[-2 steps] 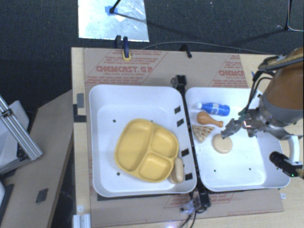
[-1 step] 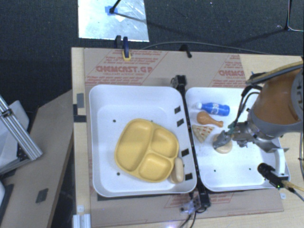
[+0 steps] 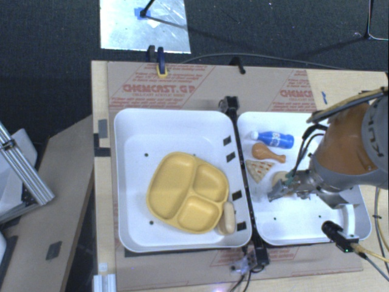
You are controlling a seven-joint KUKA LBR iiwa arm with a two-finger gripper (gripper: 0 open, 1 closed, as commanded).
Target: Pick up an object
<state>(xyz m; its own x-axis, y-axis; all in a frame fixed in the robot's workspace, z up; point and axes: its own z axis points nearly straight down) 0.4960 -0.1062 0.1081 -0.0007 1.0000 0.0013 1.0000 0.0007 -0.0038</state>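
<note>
The grey two-finger claw hangs low in the right white bin; its state cannot be told. A tan wedge-shaped toy slice lies just beside it, nothing visibly lifted yet.

Right bin objects are lying in a loose cluster just off the gripper: a blue and white bottle is lying on its side farthest beyond the fingertips, with a tan drumstick lying flat just nearer. A pale waffle-patterned wedge is resting flat just beside the gripper tip, and a small tan piece is sitting right against it, partly hidden.
</note>
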